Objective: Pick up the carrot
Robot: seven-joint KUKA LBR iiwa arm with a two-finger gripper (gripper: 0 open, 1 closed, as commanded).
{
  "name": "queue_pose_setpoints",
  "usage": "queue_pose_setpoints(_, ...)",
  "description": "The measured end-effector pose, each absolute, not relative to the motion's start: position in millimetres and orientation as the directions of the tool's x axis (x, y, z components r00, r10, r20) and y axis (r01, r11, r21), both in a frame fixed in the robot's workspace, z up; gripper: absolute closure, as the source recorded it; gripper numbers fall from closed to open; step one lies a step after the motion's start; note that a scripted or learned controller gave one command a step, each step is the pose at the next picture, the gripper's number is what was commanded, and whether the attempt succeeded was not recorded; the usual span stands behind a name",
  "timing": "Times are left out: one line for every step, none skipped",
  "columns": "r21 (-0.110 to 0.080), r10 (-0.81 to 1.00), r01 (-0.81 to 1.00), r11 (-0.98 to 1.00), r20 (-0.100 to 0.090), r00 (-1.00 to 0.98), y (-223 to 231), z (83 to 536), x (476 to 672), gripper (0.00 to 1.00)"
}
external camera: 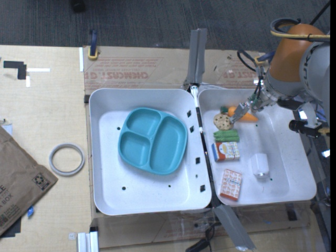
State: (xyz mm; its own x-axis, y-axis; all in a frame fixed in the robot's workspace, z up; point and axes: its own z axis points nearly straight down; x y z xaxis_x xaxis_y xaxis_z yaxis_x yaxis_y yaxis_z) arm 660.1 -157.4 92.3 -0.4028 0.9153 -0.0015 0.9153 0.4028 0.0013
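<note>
I see the gripper [240, 112] low in the right bin [283, 193], its tips at the carrot [249, 117], which lies near the bin's twelve o'clock wall. The carrot's long axis runs three-to-nine, just at four o'clock of the tips. Whether the fingers are parted or closed I cannot tell. A cookie [222, 121] sits at eight o'clock.

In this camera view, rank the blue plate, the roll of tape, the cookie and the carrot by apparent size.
1. Blue plate
2. Roll of tape
3. Cookie and carrot: they look alike, and the gripper covers part of the carrot, so no ranking.
</note>
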Motion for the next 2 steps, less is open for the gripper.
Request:
queue_pose_setpoints(-0.001, 0.916, 0.916, 0.402, 0.0, -0.402, -157.5, 100.3, 659.8, 1.0)
queue_pose_setpoints(-0.001, 0.982, 0.982, 0.191, -0.001, -0.191, -117.3, 175.3, 659.4, 1.0)
